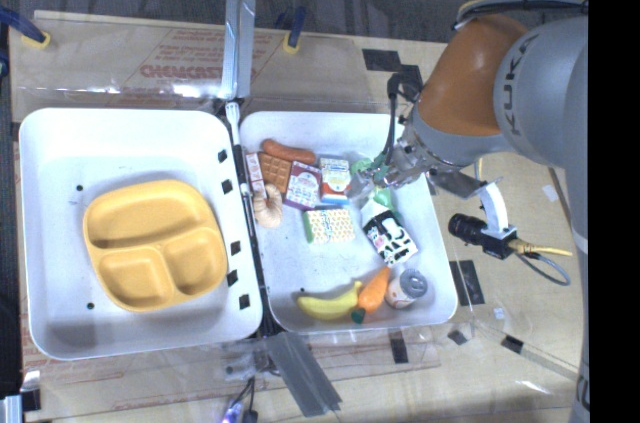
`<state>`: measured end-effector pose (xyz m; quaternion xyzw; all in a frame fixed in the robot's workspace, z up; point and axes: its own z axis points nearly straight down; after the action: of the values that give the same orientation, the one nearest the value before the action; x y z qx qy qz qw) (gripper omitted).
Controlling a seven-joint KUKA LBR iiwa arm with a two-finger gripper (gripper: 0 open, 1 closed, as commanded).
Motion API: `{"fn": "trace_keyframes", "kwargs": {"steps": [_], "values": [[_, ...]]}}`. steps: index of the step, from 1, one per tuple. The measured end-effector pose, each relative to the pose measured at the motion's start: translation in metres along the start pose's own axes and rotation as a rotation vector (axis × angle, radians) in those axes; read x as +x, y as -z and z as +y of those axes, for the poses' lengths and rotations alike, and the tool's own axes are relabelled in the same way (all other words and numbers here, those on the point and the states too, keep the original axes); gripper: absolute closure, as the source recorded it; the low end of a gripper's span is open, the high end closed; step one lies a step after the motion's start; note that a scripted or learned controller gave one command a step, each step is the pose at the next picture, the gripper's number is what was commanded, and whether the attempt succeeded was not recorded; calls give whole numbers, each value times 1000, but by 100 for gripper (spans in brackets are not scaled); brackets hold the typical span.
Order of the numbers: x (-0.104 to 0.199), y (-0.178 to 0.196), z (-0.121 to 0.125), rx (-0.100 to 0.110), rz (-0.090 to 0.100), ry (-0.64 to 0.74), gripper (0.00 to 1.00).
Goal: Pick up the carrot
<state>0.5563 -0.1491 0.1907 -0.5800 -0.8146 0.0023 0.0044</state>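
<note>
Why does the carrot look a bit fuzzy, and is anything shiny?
In the camera view the whole picture is soft, so the carrot has blurry edges beside the banana; the right bin has a faint sheen on its white floor, and the yellow tray casts a soft shadow.

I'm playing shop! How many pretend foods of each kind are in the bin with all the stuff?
Carrot: 1
Banana: 1
Hot dog: 1
Boxes and packets: about 5
Can: 1
Total: about 9
</note>
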Motion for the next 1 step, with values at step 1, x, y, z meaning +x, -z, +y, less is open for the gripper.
{"fn": "trace_keyframes", "kwargs": {"steps": [1], "values": [[-57,38,73,-4,-4,98,100]]}}
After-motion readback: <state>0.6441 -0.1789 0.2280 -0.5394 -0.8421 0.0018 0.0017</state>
